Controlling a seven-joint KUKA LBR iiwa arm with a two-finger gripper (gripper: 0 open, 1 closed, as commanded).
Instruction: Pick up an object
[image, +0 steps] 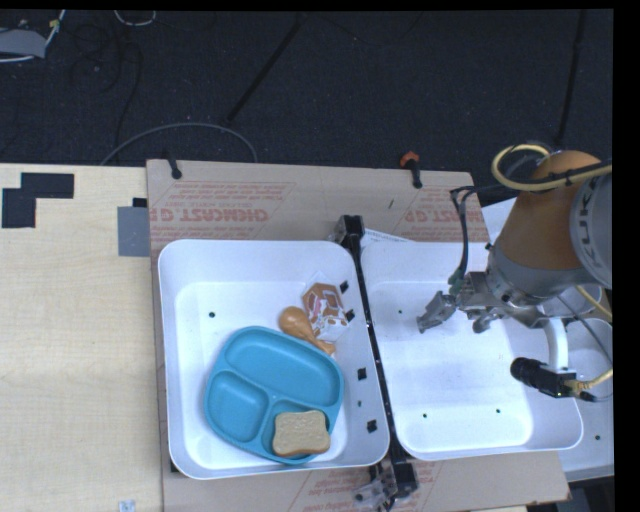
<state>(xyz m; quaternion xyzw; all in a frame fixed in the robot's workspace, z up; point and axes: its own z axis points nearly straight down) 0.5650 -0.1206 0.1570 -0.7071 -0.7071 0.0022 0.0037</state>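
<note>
The tool (452, 309) hung over the right bin (470, 400), fingers spread and holding nothing, so the reach had barely begun; it needed to cross left to the slice of bread (301, 433) on the blue tray (272, 390).

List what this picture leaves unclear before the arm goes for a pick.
- Gripper, camera view: small, dark and seen from above, so finger state is unreadable.
- Packet in the left bin: print too small to read.
- Blue tray: partly covers whatever lies beneath it.
</note>
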